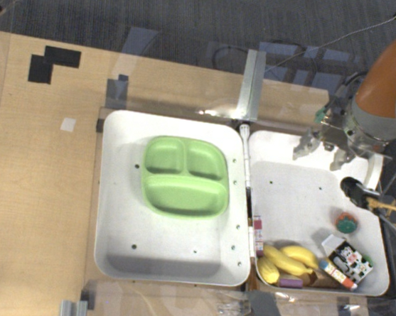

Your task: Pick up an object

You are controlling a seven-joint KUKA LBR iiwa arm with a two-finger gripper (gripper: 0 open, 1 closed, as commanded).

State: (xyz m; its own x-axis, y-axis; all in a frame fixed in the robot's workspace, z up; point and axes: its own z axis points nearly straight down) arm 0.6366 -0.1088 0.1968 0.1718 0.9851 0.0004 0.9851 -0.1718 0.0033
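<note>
Here the gripper hangs open, empty — bananas well apart, below.

The arm reaches in from the right, wrist bent down; the gripper has its fingers apart, holding nothing.

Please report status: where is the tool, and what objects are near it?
Tool open, holding nothing, over right white bin far edge. Yellow plastic bananas lie at near edge. Path between is bare.
</note>
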